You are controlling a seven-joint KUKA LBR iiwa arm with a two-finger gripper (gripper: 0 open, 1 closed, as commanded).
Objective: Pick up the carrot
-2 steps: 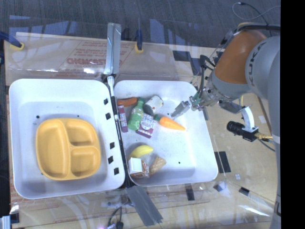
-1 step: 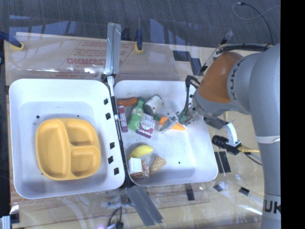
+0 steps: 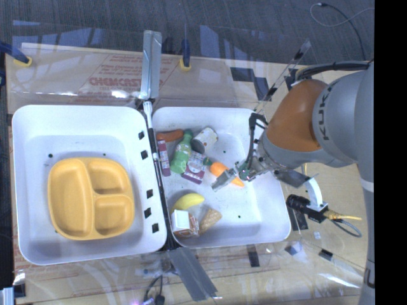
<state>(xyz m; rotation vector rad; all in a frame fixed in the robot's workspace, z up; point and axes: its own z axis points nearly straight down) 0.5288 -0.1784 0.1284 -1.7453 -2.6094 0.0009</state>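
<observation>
Surface: pale bench [image 3: 286, 278] under a clear plastic sheet, with dark carpet [image 3: 95, 5] along the top of the frame.
Left bin [image 3: 25, 170]: fills the left half of your view.
Yellow plate [image 3: 89, 199]: sits flat in the middle of the left bin and has three compartments.
Right bin [image 3: 267, 227]: touches the left bin along the centre line, and the small things are crowded into its left half.
Sausage [image 3: 169, 135]: lies in the upper left corner of the right bin.
Dark red packet [image 3: 163, 157]: lies just below the sausage, against the bin's left wall.
Green bottle [image 3: 182, 156]: lies on its side just right of the packet.
Can [image 3: 205, 138]: tipped over, to the upper right of the bottle.
Lemon [image 3: 189, 201]: lower left of the right bin, apart from the bottle.
Small box [image 3: 182, 222]: at the bin's bottom edge, just below the lemon.
Bread piece [image 3: 210, 218]: just right of the box.
Carrot [image 3: 218, 168]: near the middle of the right bin, right of the bottle, with its right end running under the gripper.
Gripper [image 3: 227, 180]: down in the right bin, right at the carrot.
Grip: you cannot tell from this angle whether it is open or closed, or whether it has the carrot.
Arm [image 3: 343, 119]: grey with an orange band, coming in from the right edge of the frame.
</observation>
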